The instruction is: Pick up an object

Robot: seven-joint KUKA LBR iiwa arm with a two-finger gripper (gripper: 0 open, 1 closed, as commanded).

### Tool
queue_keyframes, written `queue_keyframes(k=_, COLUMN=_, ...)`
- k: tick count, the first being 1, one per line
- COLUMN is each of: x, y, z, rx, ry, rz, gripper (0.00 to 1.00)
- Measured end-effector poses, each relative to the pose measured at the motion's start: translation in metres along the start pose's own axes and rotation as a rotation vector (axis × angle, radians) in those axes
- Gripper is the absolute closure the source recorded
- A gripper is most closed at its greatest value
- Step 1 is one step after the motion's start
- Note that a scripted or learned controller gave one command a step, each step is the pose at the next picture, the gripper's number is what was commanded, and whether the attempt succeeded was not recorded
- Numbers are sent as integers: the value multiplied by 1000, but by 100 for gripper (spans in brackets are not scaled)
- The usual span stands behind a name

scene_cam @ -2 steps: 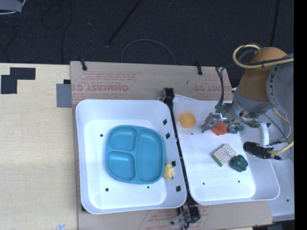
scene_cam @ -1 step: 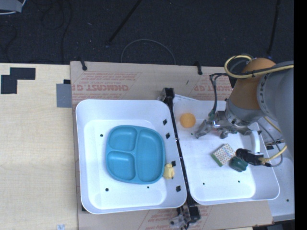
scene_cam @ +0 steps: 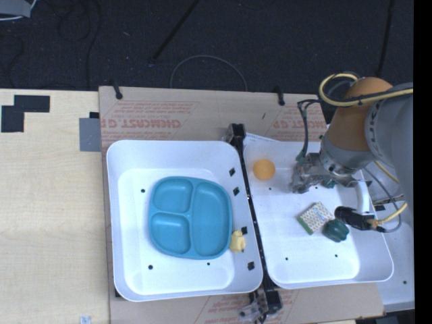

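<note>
An orange ball (scene_cam: 264, 169) rests near the back left of the right bin (scene_cam: 290, 272). A small patterned card-like block (scene_cam: 314, 217) lies in the middle of that bin, with a dark green round object (scene_cam: 335, 230) touching its right side. My gripper (scene_cam: 305, 181) hangs low over the right bin's back part, right of the ball and above the patterned block. Nothing shows between its fingers. In the left bin (scene_cam: 128, 275) lies a blue divided plate (scene_cam: 190, 217), and a small yellow object (scene_cam: 237, 241) sits by its right edge.
The grey arm with its orange band (scene_cam: 358, 117) and loose cables covers the right bin's back right corner. A black divider (scene_cam: 247, 208) runs between the two bins. Cardboard (scene_cam: 169, 117) lies under both bins on the wooden bench.
</note>
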State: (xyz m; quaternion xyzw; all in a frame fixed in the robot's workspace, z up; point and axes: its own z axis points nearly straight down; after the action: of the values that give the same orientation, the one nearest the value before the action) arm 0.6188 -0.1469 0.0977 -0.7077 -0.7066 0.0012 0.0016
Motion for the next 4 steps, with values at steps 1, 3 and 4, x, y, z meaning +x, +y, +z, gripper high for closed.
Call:
queue_keyframes(k=1, x=-2, y=-1, z=-43, rx=-6, ry=-1, rz=3, gripper=100)
queue_keyframes(k=3, x=10, y=11, z=-148, rx=-7, ry=-1, rz=-3, gripper=100)
queue_keyframes(k=4, x=9, y=11, z=-162, rx=-4, ry=0, rz=-4, gripper=100)
